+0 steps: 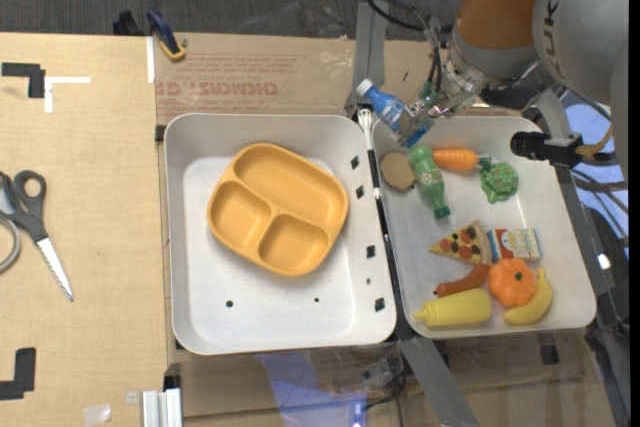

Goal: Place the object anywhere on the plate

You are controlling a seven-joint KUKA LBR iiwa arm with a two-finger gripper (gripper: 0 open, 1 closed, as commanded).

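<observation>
The fingers [418, 115] are pinching a blue and white bottle [385, 105], holding it above the right bin's [570, 215] far left corner, well apart from the orange plate [277, 208] lying in the left bin [190, 245].

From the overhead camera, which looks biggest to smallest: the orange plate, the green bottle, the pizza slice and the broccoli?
1. Orange plate, by far
2. Green bottle and pizza slice: too alike to rank
3. Broccoli
</observation>
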